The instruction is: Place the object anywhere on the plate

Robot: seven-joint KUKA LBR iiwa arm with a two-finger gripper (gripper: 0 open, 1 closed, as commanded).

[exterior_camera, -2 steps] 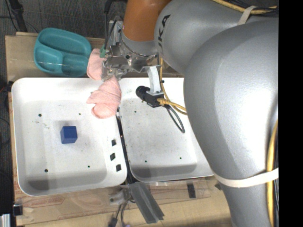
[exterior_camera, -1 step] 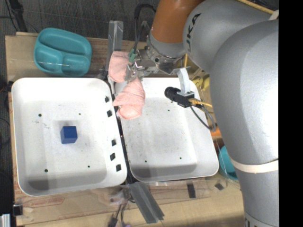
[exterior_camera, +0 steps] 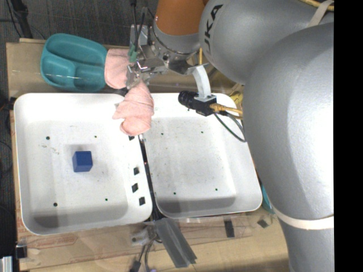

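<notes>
The camera view looks down on two shallow white bins side by side, the left bin [exterior_camera: 34, 152] and the right bin [exterior_camera: 227, 174], and the big grey KUKA arm [exterior_camera: 272, 67] sweeps in from the right with its orange band [exterior_camera: 181, 7] up near the top. The gripper [exterior_camera: 138, 75] sits above the far end of the ridge where the two bins meet, and here's the thing to watch: a pink cloth [exterior_camera: 135, 109] hangs bunched right below it, its top reaching up into the fingers, the rest drooping over the ridge between the bins. The fingers are clamped on the cloth's upper end, as far as this angle shows. More pink fabric [exterior_camera: 116, 69] shows just to the left of the gripper, beside a teal plastic dish [exterior_camera: 74, 61] that lies on the bench beyond the left bin. Down in the left bin, a small blue cube [exterior_camera: 83, 161] rests on the floor, well apart from the cloth. A black connector with a yellow cable [exterior_camera: 201, 103] juts out over the far edge of the right bin.
</notes>
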